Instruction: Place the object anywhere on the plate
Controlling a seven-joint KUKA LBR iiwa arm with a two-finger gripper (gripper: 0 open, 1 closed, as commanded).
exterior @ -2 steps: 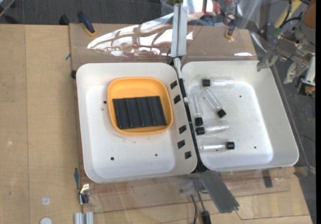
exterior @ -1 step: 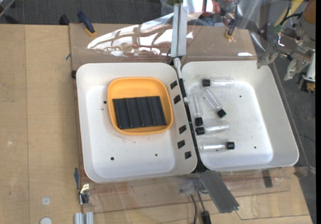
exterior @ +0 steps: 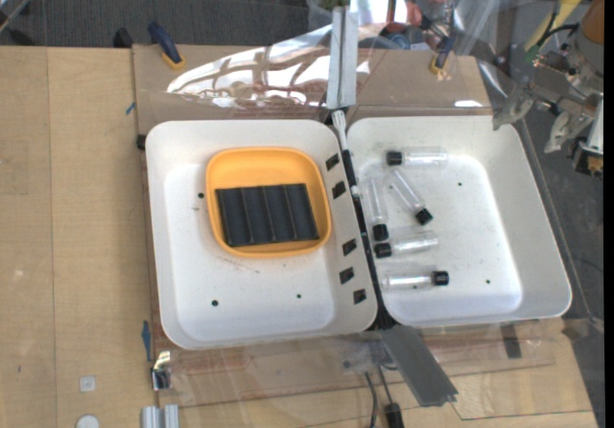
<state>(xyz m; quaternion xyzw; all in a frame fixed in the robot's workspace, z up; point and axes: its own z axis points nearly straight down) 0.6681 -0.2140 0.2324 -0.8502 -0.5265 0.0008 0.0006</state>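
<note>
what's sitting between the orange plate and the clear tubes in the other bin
In the camera view, the divider where the two bins meet, with its row of small black clips, lies between the orange plate and the clear tubes.

Two white bins (exterior: pixel 182 321) speckled with small dark dots sit on a tan wood-grain counter (exterior: pixel 67 225). The plate (exterior: pixel 225 172), at nine o'clock, is orange with a black ribbed insert (exterior: pixel 267 215). At three o'clock, clear tubes (exterior: pixel 408 196) carry black caps.

Five clear black-capped tubes (exterior: pixel 408 215) lie flat in the right bin; the orange plate (exterior: pixel 267 167) holds a black ribbed insert.
</note>
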